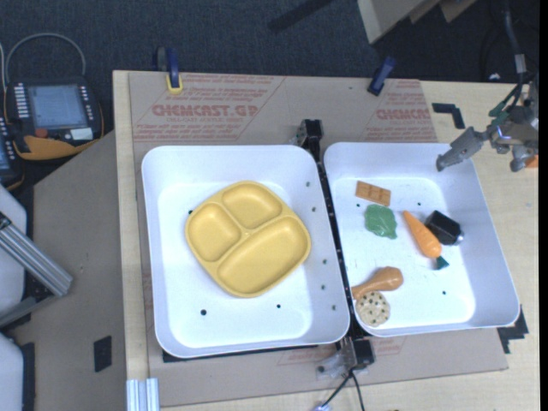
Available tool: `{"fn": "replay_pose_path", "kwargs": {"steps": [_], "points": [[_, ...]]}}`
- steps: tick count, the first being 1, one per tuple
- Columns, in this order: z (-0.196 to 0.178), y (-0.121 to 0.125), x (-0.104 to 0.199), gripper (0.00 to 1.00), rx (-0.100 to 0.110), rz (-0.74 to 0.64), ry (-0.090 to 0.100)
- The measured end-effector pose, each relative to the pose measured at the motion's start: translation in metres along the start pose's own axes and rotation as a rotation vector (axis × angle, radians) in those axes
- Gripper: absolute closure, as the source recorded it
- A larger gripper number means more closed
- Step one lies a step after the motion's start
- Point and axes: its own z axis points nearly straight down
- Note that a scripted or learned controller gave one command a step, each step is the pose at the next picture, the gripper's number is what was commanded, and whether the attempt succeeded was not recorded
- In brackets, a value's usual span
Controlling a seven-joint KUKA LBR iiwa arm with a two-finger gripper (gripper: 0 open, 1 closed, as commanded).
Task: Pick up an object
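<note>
**Ana:** Off beyond the far right corner of the right bin sits the tool; it hangs over the bin's rim rather than over the toys; my guess is that it waits there so the camera can see every item before a choice is made.

**Ben:** Is it spread or pressed together?

**Ana:** I cannot tell; one grey finger points out toward the bin, and the rest is too small and cut by the frame's edge; nothing shows between its parts, so I would not say it grips anything.

**Ben:** What lies within its reach?

**Ana:** Nearest the tool, below and a little toward the middle, a black block touches the orange carrot; a small teal piece lies just beside the carrot's tip; further from the tool are the green leafy piece and, just above that, the tan cracker; farthest from the tool, by the near edge, a drumstick rests against a speckled cookie.

**Ben:** And the other bin?

**Ana:** The left bin, well apart from the tool, bears a yellow divided plate; its three compartments look bare; both bins rest on cardboard on the desk.

**Ben:** Which would you take?

**Ana:** The cracker or the green piece, I judge; each lies free enough; the carrot and block crowd each other.
</note>
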Motion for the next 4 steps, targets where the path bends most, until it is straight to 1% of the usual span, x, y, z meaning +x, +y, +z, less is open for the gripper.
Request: {"fn": "replay_pose_path", "kwargs": {"steps": [1, 2, 3, 4], "points": [[-0.009, 0.002, 0.001, 0.00, -0.014, -0.004, -0.003], [0.040, 0.009, -0.006, 0.00, -0.010, -0.003, -0.002], [0.082, 0.015, -0.004, 0.00, -0.012, -0.005, -0.003], [0.143, 0.018, 0.000, 0.00, -0.012, -0.009, 0.010]]}}
